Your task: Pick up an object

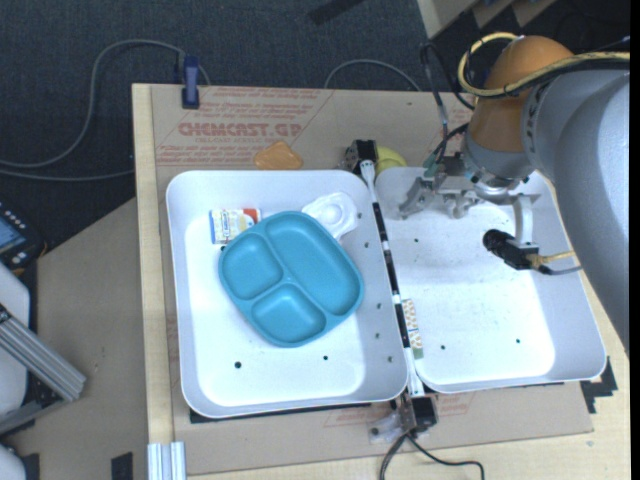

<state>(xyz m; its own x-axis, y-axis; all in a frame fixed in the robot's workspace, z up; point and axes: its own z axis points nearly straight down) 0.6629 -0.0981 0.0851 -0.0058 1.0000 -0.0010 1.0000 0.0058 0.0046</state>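
Observation:
The left bin (200, 368) holds a blue divided plate (290, 276), lying flat in its middle. A small white packet with red and blue print (230, 223) lies at the plate's back left edge. A white round lid-like piece (333, 213) touches the plate's back right edge. My gripper (436, 206) hangs over the back left corner of the right bin (480, 338), far from these objects. It is open, and only the white bin floor shows between its fingers (409, 204).
Behind the bins on the board lie an orange piece (277, 155) and a yellow-green object (389, 158) beside a black part (360, 153). The grey arm (590, 168) covers the right bin's back right. A black fitting with cable (508, 249) sticks out below the wrist.

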